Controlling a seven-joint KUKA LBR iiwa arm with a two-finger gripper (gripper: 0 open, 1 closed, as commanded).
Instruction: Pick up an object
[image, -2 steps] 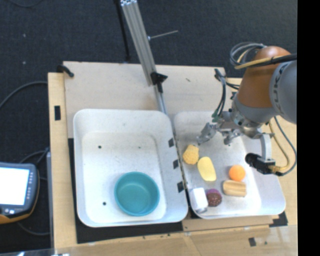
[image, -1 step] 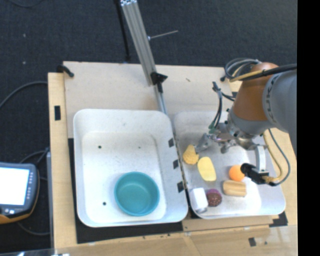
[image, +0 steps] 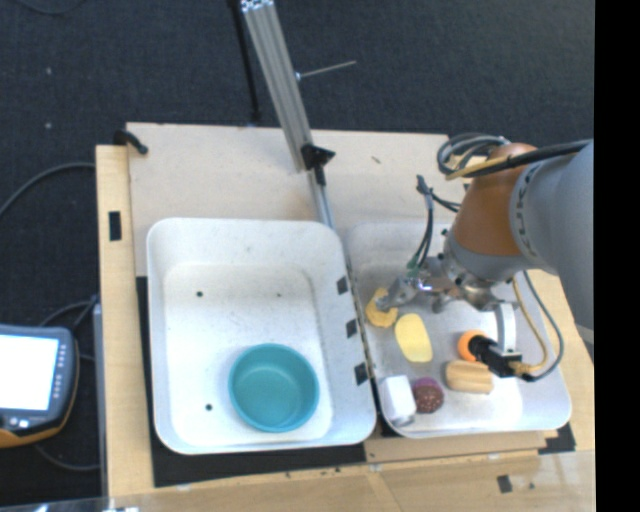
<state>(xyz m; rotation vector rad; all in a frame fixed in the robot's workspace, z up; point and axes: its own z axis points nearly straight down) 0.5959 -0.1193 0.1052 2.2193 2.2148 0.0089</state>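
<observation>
Your grey arm is reaching in from the right, its claw (image: 402, 291) hanging over the right bin (image: 545, 405) — whether it is open or closed, you cannot tell. Beneath it, a yellow curved piece (image: 380, 312) and a pale yellow block (image: 413, 338) are lying close together; a teal bowl (image: 274, 387) is sitting in the left bin (image: 190, 260).

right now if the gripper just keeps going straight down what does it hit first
Probably the yellow oval piece, or the small curved yellow piece beside it; the gripper hangs close above both in the right bin, though depth is unclear.
</observation>
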